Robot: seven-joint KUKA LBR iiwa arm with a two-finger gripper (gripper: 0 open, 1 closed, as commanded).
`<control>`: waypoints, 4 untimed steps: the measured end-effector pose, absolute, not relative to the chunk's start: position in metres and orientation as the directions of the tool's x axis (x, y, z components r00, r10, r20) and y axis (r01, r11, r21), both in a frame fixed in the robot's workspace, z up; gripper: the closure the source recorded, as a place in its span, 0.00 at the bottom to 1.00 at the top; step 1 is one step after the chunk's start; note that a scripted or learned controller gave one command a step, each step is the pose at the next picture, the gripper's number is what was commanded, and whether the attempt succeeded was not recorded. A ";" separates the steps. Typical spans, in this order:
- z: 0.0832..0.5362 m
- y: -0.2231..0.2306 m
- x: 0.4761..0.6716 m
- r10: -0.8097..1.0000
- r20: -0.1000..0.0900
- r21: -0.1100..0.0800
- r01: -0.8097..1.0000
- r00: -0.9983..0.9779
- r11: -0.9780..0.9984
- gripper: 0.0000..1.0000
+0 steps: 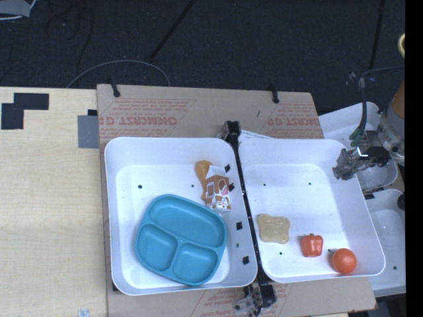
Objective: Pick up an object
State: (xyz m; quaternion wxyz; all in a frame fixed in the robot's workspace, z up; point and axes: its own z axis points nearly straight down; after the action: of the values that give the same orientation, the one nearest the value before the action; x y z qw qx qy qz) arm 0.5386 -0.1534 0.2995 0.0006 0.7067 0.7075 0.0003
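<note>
We saw the claw (pixel 345 164), grip unclear, above the right white bin (pixel 301 177); below it lay a round orange fruit (pixel 344 261), a red pepper (pixel 312 245) and a tan bread slice (pixel 273 228).

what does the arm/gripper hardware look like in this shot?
Little of it is in frame, at the right edge. The gripper is a small dark grey metal assembly with shiny highlights, too small to make out finger detail. Behind it sits a pale grey wrist body with an orange patch above. A thin dark cable runs upward from it.
</note>
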 end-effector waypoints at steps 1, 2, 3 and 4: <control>0.278 -0.105 0.552 1.000 0.001 -0.004 1.000 -0.003 0.003 1.00; 0.259 -0.054 0.552 1.000 0.002 -0.005 1.000 -0.004 0.004 1.00; 0.249 0.000 0.571 1.000 0.001 -0.003 1.000 -0.005 0.005 1.00; 0.230 0.049 0.577 1.000 0.001 -0.006 1.000 -0.004 0.004 1.00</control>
State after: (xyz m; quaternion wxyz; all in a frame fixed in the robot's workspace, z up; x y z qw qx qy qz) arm 0.5772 0.0492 0.2302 -0.0023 0.7055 0.7087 -0.0016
